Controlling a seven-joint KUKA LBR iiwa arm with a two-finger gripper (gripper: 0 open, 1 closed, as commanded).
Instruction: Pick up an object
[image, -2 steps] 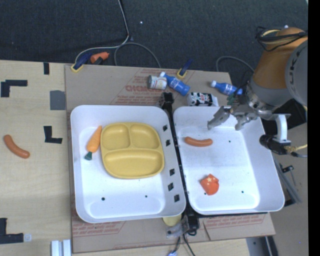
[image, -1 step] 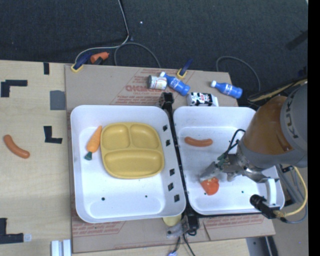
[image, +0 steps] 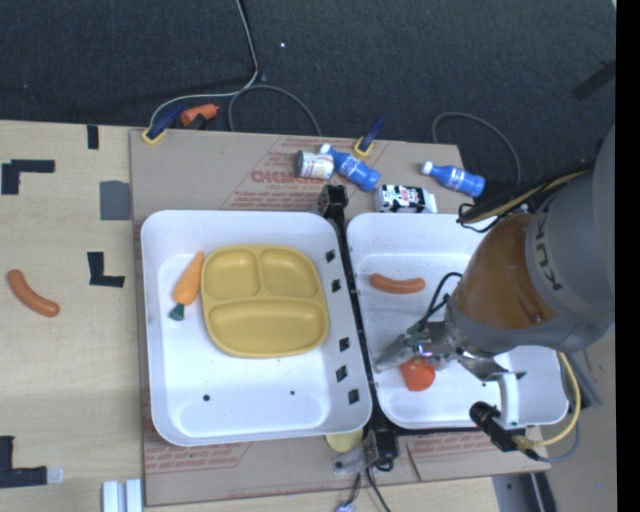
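Down at the near edge of the right bin (image: 545, 405), the gripper (image: 420, 352) hung low over the floor, and right under it sat a small red-orange tomato (image: 419, 375) (round, touching the tool by the look of it); whether the tool was spread or pinched on it, I could not tell from this slant. The grey arm (image: 560, 270) with its orange band loomed in over the bin's right half. A little farther up the same bin lay a sausage (image: 397, 284), well apart from the tool. Across the divider, the left bin (image: 240, 410) carried a yellow divided plate (image: 265, 300) with a carrot (image: 187, 280) just beside its left rim. Beyond the bins, two blue bottles (image: 358, 170) (image: 455, 179) lay on the cardboard, and far left on the bench rested another sausage (image: 32, 293).
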